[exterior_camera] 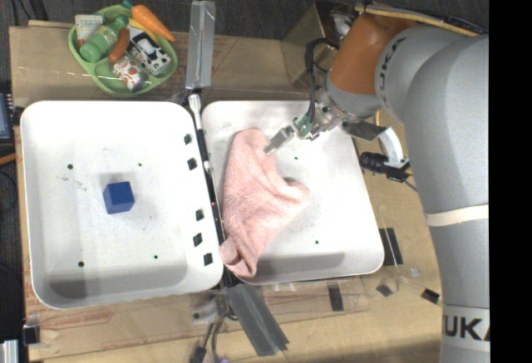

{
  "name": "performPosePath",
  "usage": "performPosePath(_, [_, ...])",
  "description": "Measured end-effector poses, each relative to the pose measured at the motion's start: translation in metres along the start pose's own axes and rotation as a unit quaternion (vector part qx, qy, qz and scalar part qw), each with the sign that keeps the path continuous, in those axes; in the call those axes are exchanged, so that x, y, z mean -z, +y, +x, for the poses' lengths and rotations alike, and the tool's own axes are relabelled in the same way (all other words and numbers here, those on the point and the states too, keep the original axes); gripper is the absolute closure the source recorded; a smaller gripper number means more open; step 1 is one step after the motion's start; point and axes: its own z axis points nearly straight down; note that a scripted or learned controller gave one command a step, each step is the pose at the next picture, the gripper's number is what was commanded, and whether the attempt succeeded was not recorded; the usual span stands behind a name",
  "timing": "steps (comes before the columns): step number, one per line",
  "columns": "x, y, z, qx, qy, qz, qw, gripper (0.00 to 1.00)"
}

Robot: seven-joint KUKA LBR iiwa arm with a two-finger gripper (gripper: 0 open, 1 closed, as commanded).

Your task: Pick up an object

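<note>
A crumpled pink cloth lies in the right bin, running from the bin's back left to its front left corner, where it laps over the rim. A small blue cube sits in the left bin, left of centre. My gripper hangs low over the back of the right bin, its tip right at the cloth's upper right edge. Whether it touches the cloth is unclear.
A green bowl of toy food, including a carrot, stands behind the left bin on the bench. A grey divider bar runs between the bins at the back. The arm's big grey body covers the bench to the right.
</note>
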Motion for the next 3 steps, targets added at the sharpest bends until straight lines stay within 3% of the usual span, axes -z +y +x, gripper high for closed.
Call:
performPosePath(1, [-0.027, -0.036, 0.012, 0.064, 0.002, 0.002, 0.9979, 0.00])
performPosePath(2, [-0.026, -0.031, -0.014, -0.062, 0.000, 0.001, 0.9981, 0.00])
performPosePath(3, [-0.027, -0.075, 0.029, 0.059, 0.002, 0.002, 0.9983, 0.00])
